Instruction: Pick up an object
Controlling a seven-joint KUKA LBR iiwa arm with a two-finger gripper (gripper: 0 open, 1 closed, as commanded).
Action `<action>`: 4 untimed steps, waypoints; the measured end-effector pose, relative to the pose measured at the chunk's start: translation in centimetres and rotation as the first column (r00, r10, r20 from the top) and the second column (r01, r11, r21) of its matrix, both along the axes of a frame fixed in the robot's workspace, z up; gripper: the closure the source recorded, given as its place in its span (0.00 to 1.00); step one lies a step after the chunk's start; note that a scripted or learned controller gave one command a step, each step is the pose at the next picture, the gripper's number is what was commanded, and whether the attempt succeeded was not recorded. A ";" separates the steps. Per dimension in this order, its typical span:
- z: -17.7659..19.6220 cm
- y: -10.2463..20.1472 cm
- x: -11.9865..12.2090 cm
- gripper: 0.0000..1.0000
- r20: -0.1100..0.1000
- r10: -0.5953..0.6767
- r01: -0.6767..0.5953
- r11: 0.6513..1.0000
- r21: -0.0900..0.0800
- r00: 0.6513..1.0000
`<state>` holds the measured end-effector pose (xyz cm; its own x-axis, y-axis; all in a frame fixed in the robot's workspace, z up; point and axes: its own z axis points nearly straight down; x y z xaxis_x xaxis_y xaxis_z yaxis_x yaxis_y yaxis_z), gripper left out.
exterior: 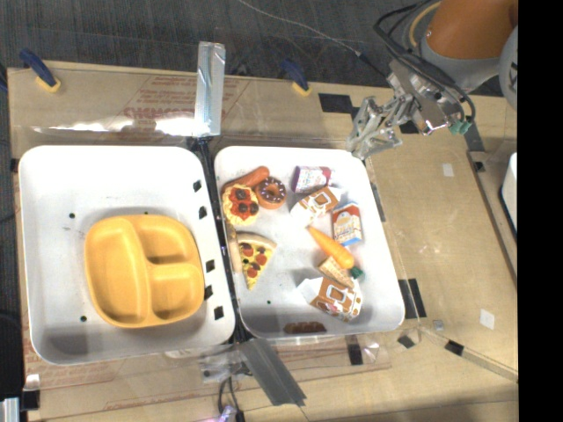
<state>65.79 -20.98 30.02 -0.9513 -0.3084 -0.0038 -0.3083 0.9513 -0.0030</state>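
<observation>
Gripper (pixel 365 139) above right bin's (pixel 380 236) corner — 1 yellow tray (pixel 145 271) left.

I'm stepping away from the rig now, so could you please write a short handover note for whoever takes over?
Gripper: open, holding nothing, poised over the far right corner of the right bin.
Right bin holds the toy food: round pizza, pizza slice, doughnut, carrot, small cartons.
Left bin holds the yellow tray.
Done: nothing picked up.
Left: descend, grasp one item, lift.
</observation>
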 end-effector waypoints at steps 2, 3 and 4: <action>-7.1 6.1 -1.0 1.00 -0.006 0.227 -0.227 0.974 0.003 0.974; -1.7 1.1 0.0 1.00 0.000 0.070 -0.070 0.998 -0.001 0.998; -3.5 2.5 0.0 1.00 -0.003 0.258 -0.258 0.966 0.002 0.966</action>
